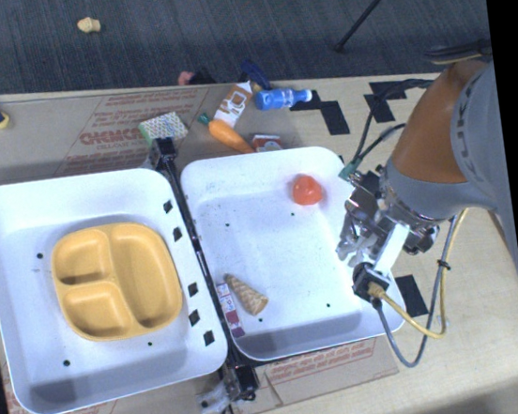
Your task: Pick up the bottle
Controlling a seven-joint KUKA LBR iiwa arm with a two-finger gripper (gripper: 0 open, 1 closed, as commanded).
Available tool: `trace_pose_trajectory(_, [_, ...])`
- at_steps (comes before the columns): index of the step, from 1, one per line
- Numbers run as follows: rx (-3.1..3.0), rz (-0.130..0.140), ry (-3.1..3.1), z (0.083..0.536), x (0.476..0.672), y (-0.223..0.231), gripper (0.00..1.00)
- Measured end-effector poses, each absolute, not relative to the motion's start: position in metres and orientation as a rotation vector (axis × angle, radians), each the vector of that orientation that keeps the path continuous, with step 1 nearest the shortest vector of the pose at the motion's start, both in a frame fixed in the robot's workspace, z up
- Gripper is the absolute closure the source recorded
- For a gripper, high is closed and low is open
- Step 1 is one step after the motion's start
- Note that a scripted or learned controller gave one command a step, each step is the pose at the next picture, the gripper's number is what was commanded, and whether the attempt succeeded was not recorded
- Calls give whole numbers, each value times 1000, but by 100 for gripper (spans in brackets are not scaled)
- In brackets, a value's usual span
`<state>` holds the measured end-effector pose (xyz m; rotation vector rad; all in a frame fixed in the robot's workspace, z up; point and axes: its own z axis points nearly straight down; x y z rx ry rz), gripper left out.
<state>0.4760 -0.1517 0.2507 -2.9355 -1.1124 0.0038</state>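
While the grey arm (451,157) with its orange band reaches in from the right, its gripper (365,258) hangs over the right-hand rim of the right bin (286,340); whether it is spread or pressed together cannot be told from this slanted view, and nothing is seen caught in it; a yellow cable (416,323) loops below the wrist, just outside that bin's near right corner. Measured from the right bin, the bottle (278,99), blue and lying on its side, rests on the bench beyond the far rim, well apart from the gripper; beside it, also past the far rim, lie an orange carrot-like toy (229,136) and a white-and-orange carton (234,103). Inside the right bin, a red round object (306,189) sits near the far right corner; a tan cone-shaped piece (247,295) lies near the left wall, toward the near side. Left of the right bin, touching it, the left bin (35,373) holds a yellow divided plate (115,279).
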Motion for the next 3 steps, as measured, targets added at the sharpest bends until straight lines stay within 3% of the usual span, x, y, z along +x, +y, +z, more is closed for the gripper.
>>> trace_pose_trajectory(1, [-2949, 6, -1068, 225, 476, -194, 100])
trace_pose_trajectory(3, [-3121, 5, -325, 245, 476, -211, 100])
